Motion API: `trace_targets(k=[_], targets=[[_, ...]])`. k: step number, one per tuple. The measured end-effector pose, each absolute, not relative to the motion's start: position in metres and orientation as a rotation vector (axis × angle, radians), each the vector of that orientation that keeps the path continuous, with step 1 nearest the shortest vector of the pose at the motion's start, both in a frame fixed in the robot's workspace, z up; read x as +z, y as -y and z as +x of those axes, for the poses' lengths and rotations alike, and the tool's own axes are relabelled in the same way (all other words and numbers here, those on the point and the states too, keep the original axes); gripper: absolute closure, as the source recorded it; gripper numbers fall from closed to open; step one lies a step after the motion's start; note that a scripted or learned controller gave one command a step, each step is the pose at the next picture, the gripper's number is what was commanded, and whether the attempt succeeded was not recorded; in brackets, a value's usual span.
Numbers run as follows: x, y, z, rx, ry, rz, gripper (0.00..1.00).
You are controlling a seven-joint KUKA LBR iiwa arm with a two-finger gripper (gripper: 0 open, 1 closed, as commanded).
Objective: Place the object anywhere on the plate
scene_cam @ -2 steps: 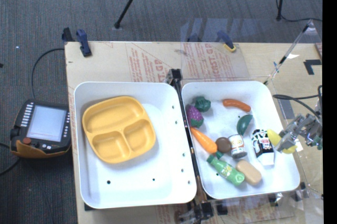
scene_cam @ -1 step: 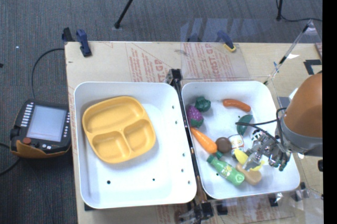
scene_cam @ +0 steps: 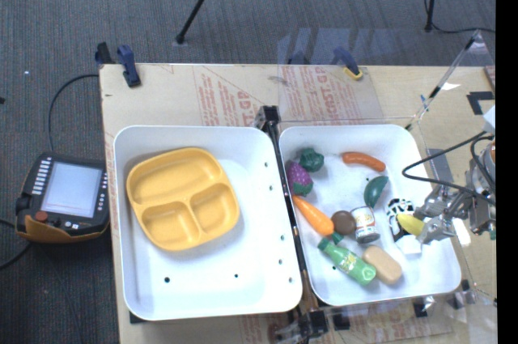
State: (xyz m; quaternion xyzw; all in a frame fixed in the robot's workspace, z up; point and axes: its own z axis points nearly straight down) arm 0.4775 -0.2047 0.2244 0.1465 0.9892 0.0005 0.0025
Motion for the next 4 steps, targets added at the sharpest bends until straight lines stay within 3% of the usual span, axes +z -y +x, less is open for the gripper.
trace_targets(k=[1, 2, 3, 4], targets=[[0.165, 0.095, 0.476, 0.011, -3.135, 0.288, 1.0], [0.206, -0.039, 0.476, 0.009, -3.101, 0.507, 1.0], [0.184, -0.123, 0.518, 0.003, -3.107, 0.488, 1.0], [0.188, -0.107, 0.595, 0.002, -3.138, 0.087, 1.0]])
